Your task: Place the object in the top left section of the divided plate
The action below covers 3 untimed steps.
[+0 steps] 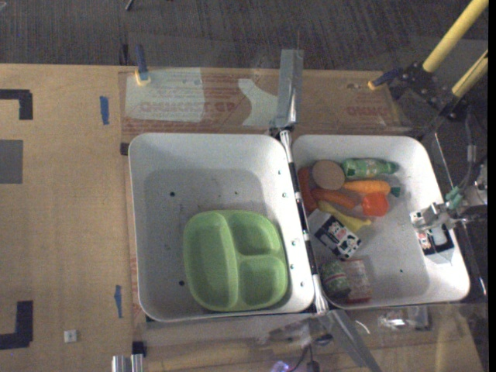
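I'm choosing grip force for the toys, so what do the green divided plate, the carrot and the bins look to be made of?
Green divided plate: likely moulded plastic, matte, one even colour with soft rounded ridges. Carrot: probably smooth plastic toy food, uniform orange with a slight sheen; hard or soft is unclear. Left bin and right bin: seemingly thin formed white plastic, with rounded corners and a faint gloss.

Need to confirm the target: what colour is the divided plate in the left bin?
Light green, plain with no pattern. The divided plate shows best in the camera view.
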Tool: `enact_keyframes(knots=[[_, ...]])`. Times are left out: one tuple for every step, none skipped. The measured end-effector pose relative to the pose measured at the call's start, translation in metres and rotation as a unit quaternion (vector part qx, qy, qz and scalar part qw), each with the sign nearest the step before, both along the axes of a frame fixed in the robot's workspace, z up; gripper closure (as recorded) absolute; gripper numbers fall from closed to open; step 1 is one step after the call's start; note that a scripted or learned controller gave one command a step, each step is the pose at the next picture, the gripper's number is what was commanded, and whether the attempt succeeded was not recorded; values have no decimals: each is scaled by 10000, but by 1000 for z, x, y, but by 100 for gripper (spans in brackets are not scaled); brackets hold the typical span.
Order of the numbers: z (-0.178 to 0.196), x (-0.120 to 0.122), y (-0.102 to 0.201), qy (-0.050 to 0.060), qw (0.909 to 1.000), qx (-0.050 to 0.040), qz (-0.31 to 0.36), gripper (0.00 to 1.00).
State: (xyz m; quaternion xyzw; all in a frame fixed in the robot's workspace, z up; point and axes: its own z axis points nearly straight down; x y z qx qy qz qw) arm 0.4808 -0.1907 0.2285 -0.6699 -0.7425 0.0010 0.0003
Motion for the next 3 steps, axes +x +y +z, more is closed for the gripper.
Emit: enact_keyframes(knots=[[-131, -1, 30, -2, 9993, 10, 370, 100], [-124, 0, 30, 4, 9993, 15, 361, 100], [-133, 7, 87, -153, 9985, -65, 523, 100]])
